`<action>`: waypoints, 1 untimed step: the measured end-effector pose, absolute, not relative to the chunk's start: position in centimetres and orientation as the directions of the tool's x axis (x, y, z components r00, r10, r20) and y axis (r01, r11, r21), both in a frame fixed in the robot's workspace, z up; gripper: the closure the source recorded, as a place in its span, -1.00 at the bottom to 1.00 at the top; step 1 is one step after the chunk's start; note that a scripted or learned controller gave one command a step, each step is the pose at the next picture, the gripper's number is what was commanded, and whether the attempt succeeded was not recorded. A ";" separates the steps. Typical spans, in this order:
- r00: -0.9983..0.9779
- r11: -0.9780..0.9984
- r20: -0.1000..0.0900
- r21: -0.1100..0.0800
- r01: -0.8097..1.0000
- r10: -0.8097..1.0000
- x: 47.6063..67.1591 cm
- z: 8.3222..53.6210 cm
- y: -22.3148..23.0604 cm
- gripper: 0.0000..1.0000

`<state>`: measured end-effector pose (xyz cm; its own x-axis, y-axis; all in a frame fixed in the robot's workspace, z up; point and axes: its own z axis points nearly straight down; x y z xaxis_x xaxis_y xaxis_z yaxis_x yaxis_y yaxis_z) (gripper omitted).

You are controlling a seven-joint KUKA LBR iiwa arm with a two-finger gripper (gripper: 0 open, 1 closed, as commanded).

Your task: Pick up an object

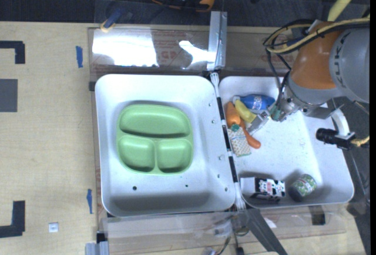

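Two shallow white plastic bins side by side. Left bin (106, 130): a smooth green three-compartment tray (155, 137) sits mid-floor, bare margin all around it. Right bin (329, 171): clutter packed against the dividing wall, with an orange carrot-shaped toy (242, 127), a blue-and-yellow rounded item (254, 102) and a mesh-textured pale piece (239, 145). The gripper (264, 117) hangs at this cluster; grip state cannot be told. Near edge: a black-and-white box (269, 187) and a round greenish ball (304, 185). The bin's middle floor lies open.
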<state>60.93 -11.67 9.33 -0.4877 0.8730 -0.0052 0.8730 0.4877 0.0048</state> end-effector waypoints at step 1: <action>-0.626 0.627 0.021 -0.033 0.779 0.779 63.1 10.3 -11.4 -1.00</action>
<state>63.08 -11.37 10.32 -0.6264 0.7792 0.0210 0.7785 0.6267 -0.0334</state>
